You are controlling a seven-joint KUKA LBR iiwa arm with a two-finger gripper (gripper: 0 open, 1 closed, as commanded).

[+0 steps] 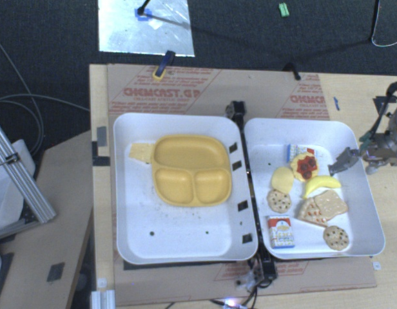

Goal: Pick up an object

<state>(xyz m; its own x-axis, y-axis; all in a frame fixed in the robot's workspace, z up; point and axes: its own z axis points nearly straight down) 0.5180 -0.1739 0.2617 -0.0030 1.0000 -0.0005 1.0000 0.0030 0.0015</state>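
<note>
The right bin [363, 192] holds toy food. There is a red-topped piece on a blue-and-white packet [305, 164], a pale yellow chip [282, 179], a banana [321, 185], two chocolate-chip cookies [279, 201] [336, 237], toast slices [323, 206] and a small red-and-white carton [281, 231]. My gripper [353, 160] hangs over the bin's right side, just right of the banana and the red-topped piece, touching neither. Nothing shows in it.
In the left bin [131, 230] lies a yellow divided tray [191, 170] with a pale yellow slice [140, 152] at its upper left. A black divider with clips [245, 192] runs between the bins. A metal sheet [145, 17] lies on the floor behind the bench.
</note>
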